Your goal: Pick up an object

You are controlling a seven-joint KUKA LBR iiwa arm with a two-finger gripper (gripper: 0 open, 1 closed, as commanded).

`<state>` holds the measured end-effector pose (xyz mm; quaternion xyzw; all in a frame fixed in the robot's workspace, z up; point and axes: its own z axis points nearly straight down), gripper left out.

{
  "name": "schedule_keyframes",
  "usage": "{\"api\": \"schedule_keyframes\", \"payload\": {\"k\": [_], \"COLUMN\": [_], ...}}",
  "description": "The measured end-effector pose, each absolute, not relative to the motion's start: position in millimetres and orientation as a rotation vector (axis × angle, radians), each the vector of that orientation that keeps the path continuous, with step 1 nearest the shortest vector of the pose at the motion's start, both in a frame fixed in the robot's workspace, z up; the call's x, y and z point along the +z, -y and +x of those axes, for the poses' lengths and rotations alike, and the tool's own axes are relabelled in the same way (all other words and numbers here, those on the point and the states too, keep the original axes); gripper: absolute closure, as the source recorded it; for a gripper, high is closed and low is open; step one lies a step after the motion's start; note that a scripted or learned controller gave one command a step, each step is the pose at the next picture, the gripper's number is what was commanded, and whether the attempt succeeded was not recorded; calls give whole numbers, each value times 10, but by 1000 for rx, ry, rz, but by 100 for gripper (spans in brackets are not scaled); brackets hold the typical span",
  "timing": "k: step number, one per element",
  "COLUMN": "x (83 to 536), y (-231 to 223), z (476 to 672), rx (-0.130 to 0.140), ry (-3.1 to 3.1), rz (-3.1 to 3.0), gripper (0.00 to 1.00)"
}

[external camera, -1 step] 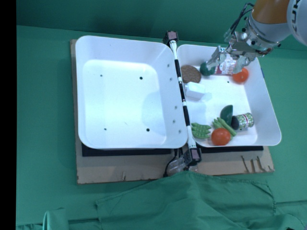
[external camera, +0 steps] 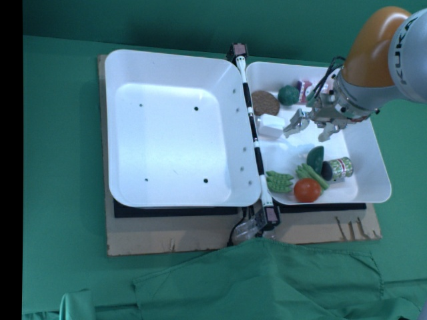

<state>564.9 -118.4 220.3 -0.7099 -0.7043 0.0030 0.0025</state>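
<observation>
Two fingers on the gripper (external camera: 311,127) are spread apart with nothing between them, hanging over the right bin (external camera: 377,172). We see the arm (external camera: 383,42), grey with its orange band, coming in from about 2 o'clock.

Around the gripper we've got plenty to grab. At its 9 o'clock sits a white block (external camera: 271,125), just beside one fingertip. Up at 10 o'clock there's a brown disc (external camera: 265,102), and near 11 o'clock a dark green ball (external camera: 288,95). Down around 6 o'clock we spot a dark green avocado-looking thing (external camera: 315,157), a small can (external camera: 341,168) toward 5 o'clock, a red tomato (external camera: 307,190) and green pea pods (external camera: 279,181) near 7 o'clock.

The left bin (external camera: 173,125) sits well off at 9 o'clock, touching the right one along a black-and-white divider (external camera: 252,122).
</observation>
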Motion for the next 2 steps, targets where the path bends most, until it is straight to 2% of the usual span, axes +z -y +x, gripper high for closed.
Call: {"api": "schedule_keyframes", "payload": {"k": [1,2], "x": [1829,1841], "y": [1455,1659], "z": [5535,6353], "rx": [-13,-11], "ry": [2223,2232], "rz": [-2235,-2232], "gripper": [0,0]}}
